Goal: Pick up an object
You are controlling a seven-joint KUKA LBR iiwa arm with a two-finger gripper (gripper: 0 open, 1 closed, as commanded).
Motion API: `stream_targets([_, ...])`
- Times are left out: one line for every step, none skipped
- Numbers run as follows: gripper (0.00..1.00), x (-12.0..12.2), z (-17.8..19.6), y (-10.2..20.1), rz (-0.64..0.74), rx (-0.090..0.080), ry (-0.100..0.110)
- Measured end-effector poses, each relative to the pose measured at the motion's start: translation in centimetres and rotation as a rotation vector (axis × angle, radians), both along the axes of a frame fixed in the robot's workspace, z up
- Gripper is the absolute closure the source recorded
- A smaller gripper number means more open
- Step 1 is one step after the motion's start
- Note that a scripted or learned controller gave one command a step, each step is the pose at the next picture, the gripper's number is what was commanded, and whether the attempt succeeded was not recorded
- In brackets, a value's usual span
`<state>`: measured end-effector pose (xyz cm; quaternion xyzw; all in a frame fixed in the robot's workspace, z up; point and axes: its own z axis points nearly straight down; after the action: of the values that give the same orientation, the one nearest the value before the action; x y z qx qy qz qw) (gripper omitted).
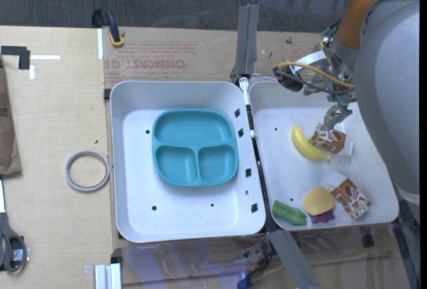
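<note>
The gripper (331,126) hangs in the right bin (280,147), right of centre, its tip just above a brown packet (331,141) beside the banana (307,145); I cannot tell how the jaws stand. A teal tray (195,147) lies in the left bin (127,167).

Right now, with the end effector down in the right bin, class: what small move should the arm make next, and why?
Probably a short descent straight down, then a grasp. The end effector hangs just above the small brown-and-white packet, with the banana lying close on its left. A straight drop seems the best way to reach the packet without nudging the banana.
</note>
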<state>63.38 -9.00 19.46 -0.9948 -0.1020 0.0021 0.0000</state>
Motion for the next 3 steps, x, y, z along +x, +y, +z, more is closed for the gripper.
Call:
stream_targets([0.00, -3.2, -9.1, -5.1, 0.205, 0.002, 0.001])
stream_targets([0.00, -2.3, -0.4, 1.9, 0.402, 0.002, -0.001])
stream_targets([0.00, 1.3, -2.0, -1.6, 0.037, 0.000, 0.000])
